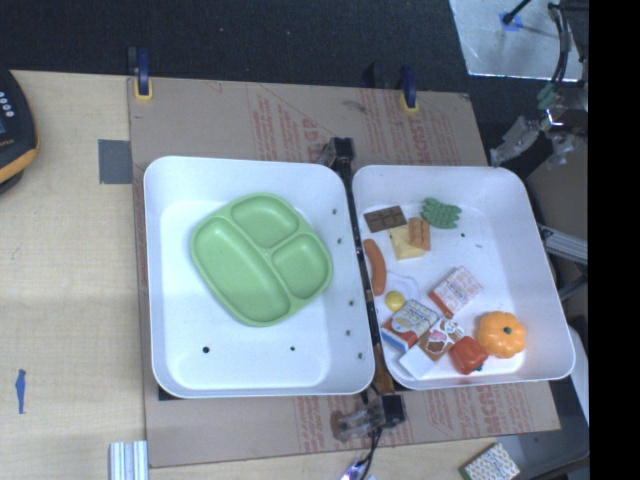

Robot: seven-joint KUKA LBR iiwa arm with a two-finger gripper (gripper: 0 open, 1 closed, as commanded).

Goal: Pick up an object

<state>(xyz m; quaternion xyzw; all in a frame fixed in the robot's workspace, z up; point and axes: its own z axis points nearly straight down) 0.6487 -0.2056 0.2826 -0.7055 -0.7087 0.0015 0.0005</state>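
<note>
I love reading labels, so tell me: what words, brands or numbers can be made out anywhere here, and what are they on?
None can be read for certain.
Cardboard sheet under the bins: rows of red print, too blurred to read.
Small packets in the right bin, such as the red and white one: printing too small to read.
Dark device at the left edge: buttons, no readable marks.

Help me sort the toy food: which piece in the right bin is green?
The leafy green piece near the right bin's far edge; the pumpkin is orange, the sausage reddish-orange.
</note>
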